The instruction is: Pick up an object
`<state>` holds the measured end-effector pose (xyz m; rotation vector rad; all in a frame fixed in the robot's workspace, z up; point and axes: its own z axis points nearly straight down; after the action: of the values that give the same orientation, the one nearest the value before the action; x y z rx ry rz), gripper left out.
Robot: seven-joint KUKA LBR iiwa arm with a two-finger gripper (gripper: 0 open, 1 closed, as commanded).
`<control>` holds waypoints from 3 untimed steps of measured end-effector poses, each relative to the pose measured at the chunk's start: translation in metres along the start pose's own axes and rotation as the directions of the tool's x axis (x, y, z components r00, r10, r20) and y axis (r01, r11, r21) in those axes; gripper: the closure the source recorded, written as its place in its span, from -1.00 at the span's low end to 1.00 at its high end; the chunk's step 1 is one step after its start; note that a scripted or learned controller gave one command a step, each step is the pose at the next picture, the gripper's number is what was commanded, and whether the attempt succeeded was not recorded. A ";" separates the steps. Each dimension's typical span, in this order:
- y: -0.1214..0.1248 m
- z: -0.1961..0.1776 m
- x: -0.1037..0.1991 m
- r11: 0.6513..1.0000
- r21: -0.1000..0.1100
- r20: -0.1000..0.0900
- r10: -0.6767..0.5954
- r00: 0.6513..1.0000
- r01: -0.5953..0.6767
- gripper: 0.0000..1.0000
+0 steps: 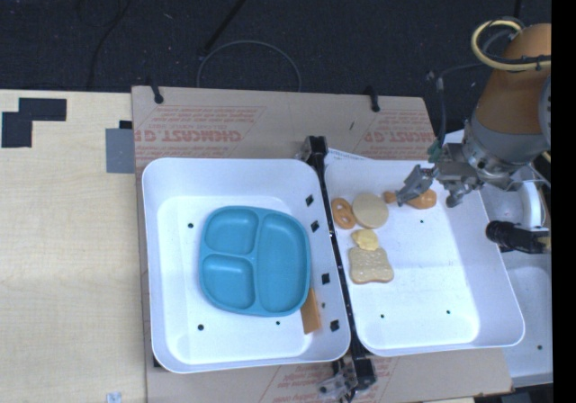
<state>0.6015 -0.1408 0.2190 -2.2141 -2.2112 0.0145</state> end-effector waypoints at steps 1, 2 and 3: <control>0.003 -0.008 0.000 1.000 -0.014 0.002 -0.002 1.000 0.002 -1.00; 0.007 0.055 0.002 1.000 -0.007 0.001 -0.002 1.000 0.002 -1.00; 0.009 0.111 0.012 1.000 -0.007 0.000 -0.003 1.000 0.003 -1.00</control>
<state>0.6084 -0.1284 0.1081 -2.2145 -2.2183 0.0065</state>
